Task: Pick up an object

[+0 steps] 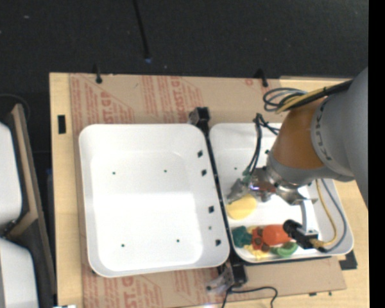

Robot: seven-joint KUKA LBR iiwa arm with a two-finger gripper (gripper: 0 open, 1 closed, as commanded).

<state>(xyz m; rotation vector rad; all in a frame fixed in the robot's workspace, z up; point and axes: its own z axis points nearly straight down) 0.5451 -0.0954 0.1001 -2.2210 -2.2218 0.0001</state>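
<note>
Reaching in from the view's right, the grey robot arm with the orange band leans low over the shallow white plastic bin that holds the clutter. Its two-finger metal gripper hangs right at the top edge of a soft-looking pale yellow lump.

That lump is our marker, so everything gets placed from it. The gripper sits just above the lump in the view, so close that touching or a hair apart cannot be told. Spread or pressed together? Cannot tell from this angle. The lump itself lies on the bin floor, close to the bin wall on the view's left.

Just below the lump, toward the near rim, sits a small dark teal plastic piece. To the lower right of the lump, right beside the teal one, there's a chunky orange-red plastic object. Further to the lower right, against the near rim, lies a bright green curved piece, and a small yellow scrap lies along the rim straight below the orange-red object.

To the view's left of the lump, across a thin black strip with small clips, lies the second shallow white plastic bin, its floor marked with a few small dark dots. Both bins rest on a brown cardboard sheet with red print, which spreads out above and to the left of the lump, over the pale wooden bench.
</note>
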